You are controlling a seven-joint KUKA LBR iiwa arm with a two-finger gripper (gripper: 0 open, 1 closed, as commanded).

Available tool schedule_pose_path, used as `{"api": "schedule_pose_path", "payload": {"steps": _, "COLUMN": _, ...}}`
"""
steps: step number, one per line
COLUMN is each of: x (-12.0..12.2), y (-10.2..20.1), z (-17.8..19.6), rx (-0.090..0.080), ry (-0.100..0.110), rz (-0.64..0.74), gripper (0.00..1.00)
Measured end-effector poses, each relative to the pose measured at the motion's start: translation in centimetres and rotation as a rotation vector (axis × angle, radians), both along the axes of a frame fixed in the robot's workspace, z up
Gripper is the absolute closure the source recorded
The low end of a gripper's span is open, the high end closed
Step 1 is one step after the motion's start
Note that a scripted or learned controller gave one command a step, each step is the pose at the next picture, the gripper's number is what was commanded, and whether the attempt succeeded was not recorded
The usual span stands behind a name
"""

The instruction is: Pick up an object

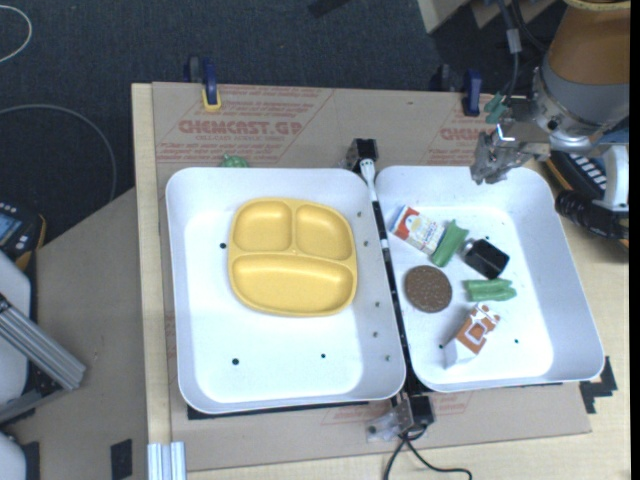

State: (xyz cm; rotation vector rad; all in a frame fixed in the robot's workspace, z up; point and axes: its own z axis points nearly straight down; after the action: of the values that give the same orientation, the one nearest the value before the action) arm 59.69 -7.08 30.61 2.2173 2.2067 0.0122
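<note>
Small loose objects lie in the right white bin (pixel 560 298) at centre right: a brown round disc (pixel 428 289), a red-and-white packet (pixel 415 228), two green plastic pieces (pixel 489 289), a black block (pixel 486 257). All look light and rigid; the block's flat sides suit pinching. The gripper (pixel 494 164) hangs over the bin's upper rim, grasping nothing; whether it is parted I cannot tell.

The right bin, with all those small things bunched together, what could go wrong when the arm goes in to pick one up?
1. In the right bin, the red-and-white packet, green piece and black block lie close together, so the tool may nudge a neighbour or catch two.
2. The brown disc lies flat, so a grasp may slip off.
3. The tool hovers near the bin's far rim and might clip it descending.
</note>
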Motion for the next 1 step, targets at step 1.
{"api": "schedule_pose_path", "payload": {"steps": 1, "x": -3.66, "y": -7.61, "z": -3.99, "rx": 0.004, "ry": 0.02, "rz": -0.003, "gripper": 1.0}}
